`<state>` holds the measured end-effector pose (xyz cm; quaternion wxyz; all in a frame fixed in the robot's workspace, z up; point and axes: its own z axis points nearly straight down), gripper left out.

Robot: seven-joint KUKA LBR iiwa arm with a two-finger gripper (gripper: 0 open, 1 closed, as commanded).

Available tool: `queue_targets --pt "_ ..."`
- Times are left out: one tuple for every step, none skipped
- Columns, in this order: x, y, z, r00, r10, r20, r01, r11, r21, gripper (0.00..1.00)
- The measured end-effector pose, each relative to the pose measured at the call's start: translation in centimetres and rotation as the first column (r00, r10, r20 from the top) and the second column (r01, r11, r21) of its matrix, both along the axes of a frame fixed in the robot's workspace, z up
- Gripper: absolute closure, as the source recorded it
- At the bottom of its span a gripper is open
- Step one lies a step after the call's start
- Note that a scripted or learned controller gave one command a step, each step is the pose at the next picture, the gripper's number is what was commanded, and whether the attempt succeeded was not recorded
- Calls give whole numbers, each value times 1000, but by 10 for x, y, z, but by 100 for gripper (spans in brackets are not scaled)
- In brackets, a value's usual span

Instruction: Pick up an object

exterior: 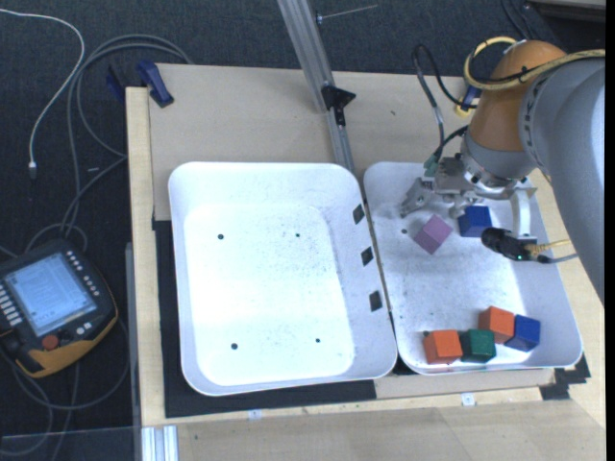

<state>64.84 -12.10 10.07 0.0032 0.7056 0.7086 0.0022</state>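
Two white bins are sitting side by side on the surface (288, 94), and I am working over the right bin (452, 286), where all the blocks are lying. My claw (434, 192) is hovering at the far end of that bin, just above a purple block (432, 231), with a blue block (474, 221) just beside it to the right under the wrist. I am judging this as the approach or descent stage of the pick: nothing is showing between the claw's tips, so I am not counting anything as grasped. Whether the claw is spread or closed I cannot tell, because the grey wrist and its cabling are covering most of it from this angle. If the purple block is the target, the next move is calling for a straight drop with the tips straddling its sides, and it is lying turned at an angle, so the wrist may be needing a twist to match. Near the front rim of the same bin, an orange block (443, 346), a green block (478, 344), a second orange block (499, 321) and a second blue block (525, 331) are clustering close together. The left bin (269, 277) is holding no blocks. The arm's bulk is cutting off the right bin's far right corner, so anything lying there is staying hidden from me.
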Motion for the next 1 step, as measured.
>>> queue_targets --pt "-6 8 0 1000 -3 -9 3 1000 2 0"
